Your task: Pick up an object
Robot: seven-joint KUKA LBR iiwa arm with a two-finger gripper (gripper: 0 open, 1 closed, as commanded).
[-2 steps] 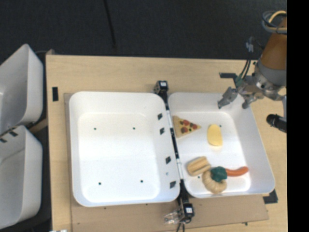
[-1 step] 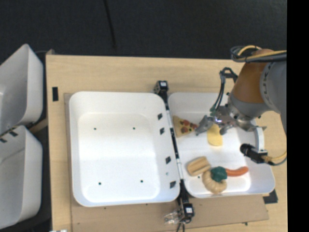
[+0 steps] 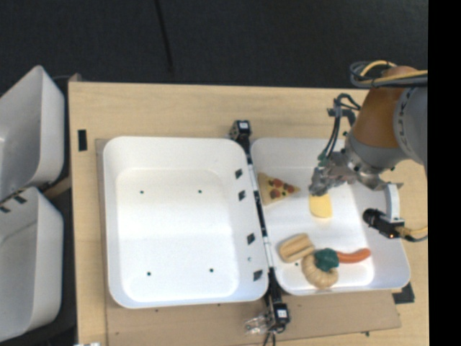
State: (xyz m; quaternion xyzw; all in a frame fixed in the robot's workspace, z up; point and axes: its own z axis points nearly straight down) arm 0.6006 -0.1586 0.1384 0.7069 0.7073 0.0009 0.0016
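The right bin (image 3: 374,265) holds several toy foods. A pizza slice (image 3: 275,188) lies by its left wall. A yellow block (image 3: 321,207) sits mid-bin. Near the front lie a tan bread roll (image 3: 294,247), a croissant (image 3: 317,274) with a green piece (image 3: 326,259) on it, and an orange-red carrot (image 3: 353,256). My gripper (image 3: 320,184) hangs just above and behind the yellow block, pointing down into the bin. From this angle the fingertips are too small and dark to read. Nothing is visibly held.
The left bin (image 3: 180,218) sits beside the right one, with a black clip-lined divider (image 3: 253,215) between them. White containers (image 3: 25,193) stand off the bench at the left. Cables and a black fitting (image 3: 382,222) hang by the arm's wrist.
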